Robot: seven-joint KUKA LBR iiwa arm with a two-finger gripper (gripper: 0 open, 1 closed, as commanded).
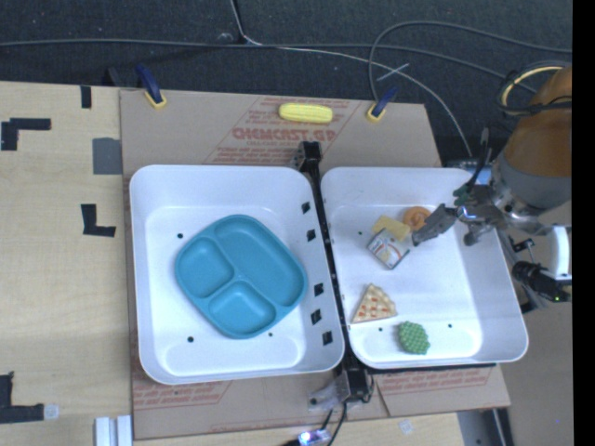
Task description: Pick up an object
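Note:
The right bin (pixel 483 286) holds several small items. A yellow wedge (pixel 390 228) and an orange piece (pixel 417 217) lie near its back. A silvery crumpled packet (pixel 385 250) lies just in front of them. Closer to the front are a pizza slice (pixel 374 305) and a green broccoli-like lump (pixel 413 337). My gripper (pixel 449 231) hangs over the bin's right half, just right of the orange piece. It is open, with one dark finger (pixel 429 229) reaching toward the orange piece and nothing between the fingers.
The left bin (pixel 158 193) holds a blue divided plate (pixel 240 274). A yellow corn-like object (pixel 305 112) lies on the cardboard behind the bins. Cables run across the dark back area. The arm's grey and orange body (pixel 539 156) stands at the right edge.

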